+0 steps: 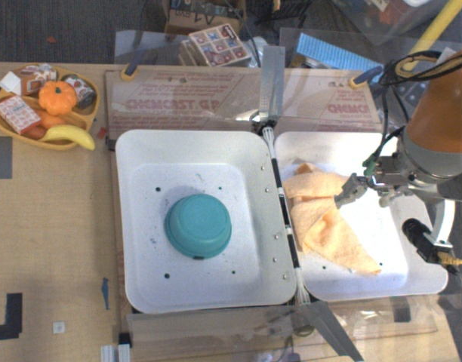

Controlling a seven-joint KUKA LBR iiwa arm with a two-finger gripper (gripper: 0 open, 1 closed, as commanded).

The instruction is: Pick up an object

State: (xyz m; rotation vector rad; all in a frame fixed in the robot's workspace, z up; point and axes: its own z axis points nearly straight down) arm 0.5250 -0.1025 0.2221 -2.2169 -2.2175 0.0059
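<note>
Gripper [355,189] fingers are spread apart above the right bin [423,281], one tip touching or just over the upper edge of an orange cloth [331,225] that lies crumpled against the bin's left wall, right of centre in the frame; nothing sits between the fingers. A teal bowl [198,225] rests upside down in the middle of the left bin [140,157]. A yellow dish of toy fruit [44,110] stands at upper left. Judged from here, the soft cloth could slide or bunch under one finger as they close, leaving a pinch on a thin fold that slips free on lifting.
</note>
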